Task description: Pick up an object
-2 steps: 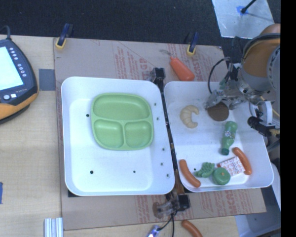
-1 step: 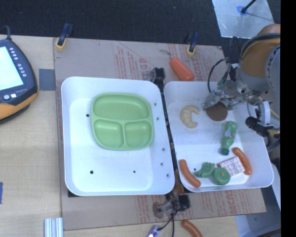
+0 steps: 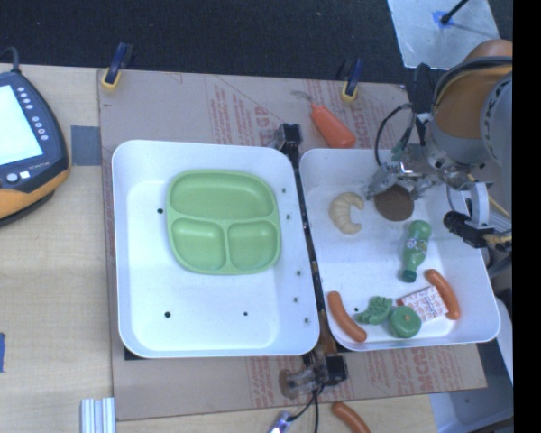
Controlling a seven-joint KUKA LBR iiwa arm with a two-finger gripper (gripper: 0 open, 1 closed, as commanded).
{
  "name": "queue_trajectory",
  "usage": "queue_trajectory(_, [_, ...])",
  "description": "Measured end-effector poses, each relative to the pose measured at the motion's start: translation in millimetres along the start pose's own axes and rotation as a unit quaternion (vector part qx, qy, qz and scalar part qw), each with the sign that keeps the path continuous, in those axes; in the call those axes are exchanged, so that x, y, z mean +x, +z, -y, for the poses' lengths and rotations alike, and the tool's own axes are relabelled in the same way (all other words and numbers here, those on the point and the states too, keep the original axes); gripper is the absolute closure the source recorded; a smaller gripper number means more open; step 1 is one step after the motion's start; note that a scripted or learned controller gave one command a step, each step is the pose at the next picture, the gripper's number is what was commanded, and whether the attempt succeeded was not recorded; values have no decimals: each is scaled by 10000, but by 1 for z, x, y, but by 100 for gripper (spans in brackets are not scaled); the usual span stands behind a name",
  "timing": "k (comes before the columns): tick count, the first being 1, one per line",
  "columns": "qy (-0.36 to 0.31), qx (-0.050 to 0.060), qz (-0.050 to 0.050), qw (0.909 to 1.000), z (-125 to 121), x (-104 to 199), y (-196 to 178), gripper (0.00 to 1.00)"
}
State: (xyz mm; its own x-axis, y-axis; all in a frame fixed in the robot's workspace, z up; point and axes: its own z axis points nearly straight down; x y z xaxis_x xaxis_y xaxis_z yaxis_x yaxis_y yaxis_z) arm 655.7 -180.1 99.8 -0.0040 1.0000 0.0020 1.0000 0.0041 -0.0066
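R bin: gripper sits low over a brown round object near the bin's far edge; fingers look spread to either side of its top, not clearly clamped. Round, so no long axis to speak of. Croissant just beside it on the L. Green bottle near, long axis running near-to-far. Along the near edge: two sausages, green veg, green round piece, red-white packet. L bin holds a green divided tray. Carrot lies outside, behind the bins. Tablet far L.
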Motion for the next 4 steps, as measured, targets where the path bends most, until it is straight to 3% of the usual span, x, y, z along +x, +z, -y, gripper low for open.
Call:
queue_trajectory(1, [8, -22, 12, 10000, 0, -23, 8, 0])
queue_trajectory(2, [-1, -10, 3, 10000, 0, 4, -1, 0])
queue_trajectory(3, [10, -25, 11, 10000, 0, -24, 7, 0])
queue_trajectory(4, [-4, -7, 8, 10000, 0, 7, 8, 0])
